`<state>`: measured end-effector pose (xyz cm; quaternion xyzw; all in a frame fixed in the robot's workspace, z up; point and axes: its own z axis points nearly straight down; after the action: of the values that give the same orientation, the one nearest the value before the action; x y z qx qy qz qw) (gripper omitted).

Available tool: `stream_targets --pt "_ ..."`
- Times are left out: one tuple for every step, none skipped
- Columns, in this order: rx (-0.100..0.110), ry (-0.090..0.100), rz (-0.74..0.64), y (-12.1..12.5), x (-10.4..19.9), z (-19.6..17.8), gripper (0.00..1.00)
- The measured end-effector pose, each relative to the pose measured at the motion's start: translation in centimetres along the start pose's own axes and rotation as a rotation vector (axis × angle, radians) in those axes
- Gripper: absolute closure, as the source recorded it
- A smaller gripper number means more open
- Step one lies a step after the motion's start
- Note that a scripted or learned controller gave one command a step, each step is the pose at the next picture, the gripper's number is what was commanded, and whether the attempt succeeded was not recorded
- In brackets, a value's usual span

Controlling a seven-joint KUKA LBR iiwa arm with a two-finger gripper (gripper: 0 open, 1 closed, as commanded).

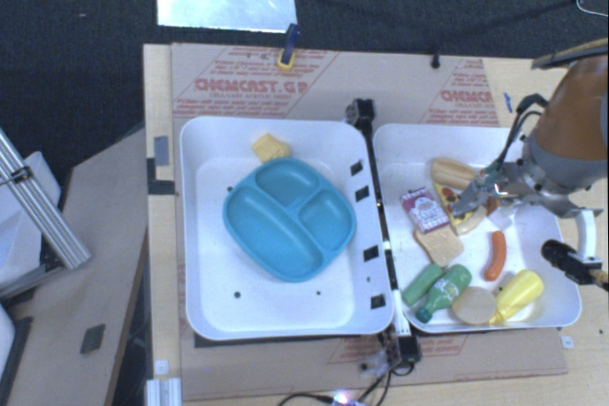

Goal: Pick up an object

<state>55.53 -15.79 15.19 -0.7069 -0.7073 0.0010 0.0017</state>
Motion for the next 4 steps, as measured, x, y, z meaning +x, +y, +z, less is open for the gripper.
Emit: stream_targets --pt "-0.007 0.003 0.0 -0.1 -0.3 5.7 0.0" --pt "-0.012 0.003 -0.002 0.4 -0.1 6.1 0.0" --pt "-0.02 0.002 -0.002 0.6 -0.1 4.9 1.0" --pt "-0.011 -0.003 -0.004 1.7 0.0 -1.1 1.0"
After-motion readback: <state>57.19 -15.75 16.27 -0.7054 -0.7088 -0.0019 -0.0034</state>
